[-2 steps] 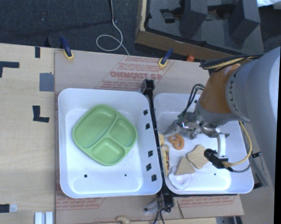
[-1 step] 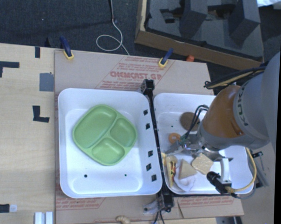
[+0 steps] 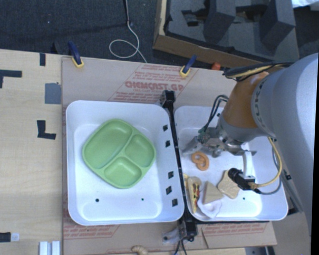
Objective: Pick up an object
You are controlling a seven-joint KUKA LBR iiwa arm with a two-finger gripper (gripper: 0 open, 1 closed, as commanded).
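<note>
The gripper (image 3: 203, 145) is down low in the right bin (image 3: 267, 208), just above the little orange pretzel (image 3: 201, 161). I will use the pretzel as my marker for where things are. I cannot tell how the gripper is set, because the wrist and some wires cover it. Nothing can be seen held in it.

The pretzel lies flat on the floor of the bin. It looks like the thing the arm (image 3: 287, 103) is going for, but that is only my guess. Just below the pretzel, against the wall between the two bins, lies a sandwich (image 3: 193, 188). Below and to the right of the pretzel is a piece of toast (image 3: 230, 186), with a pale wedge (image 3: 211, 195) beside it. Far to the left of the pretzel, in the left bin (image 3: 74, 147), sits a green plate (image 3: 119, 153) with three parts. Both bins rest on the desk (image 3: 21, 160).

So how far is the job? I think it is at the start. The arm has reached in, but every toy is on the bin floor. The grab and the lift are not yet done.
</note>
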